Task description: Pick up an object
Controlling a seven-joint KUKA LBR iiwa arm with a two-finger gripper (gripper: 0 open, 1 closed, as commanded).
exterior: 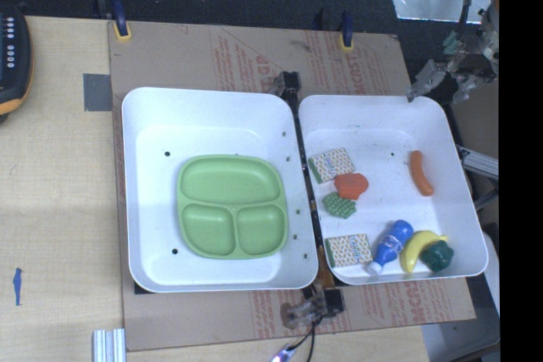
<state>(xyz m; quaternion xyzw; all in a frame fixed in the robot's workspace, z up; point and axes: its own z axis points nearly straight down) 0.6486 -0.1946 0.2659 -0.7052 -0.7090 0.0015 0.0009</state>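
Note:
The right bin (441, 131) holds several small items. An orange sausage (421, 173) lies at its right side. A red-orange lump (351, 185) rests mid-left, touching a small green piece (339, 205). Two patterned squares (331, 164) (348, 248) lie along the left wall. At the front right, a blue bottle (391, 243), a yellow banana (417, 251) and a dark green item (439, 256) crowd together. My gripper (443, 85) hovers over the bin's back right corner, away from every item, fingers spread with nothing between them.
The left bin (153, 140) holds a green divided plate (231, 205). Clamps (345, 28) pin the cardboard sheet at the back. A dark device (13, 55) sits at the far left of the bench.

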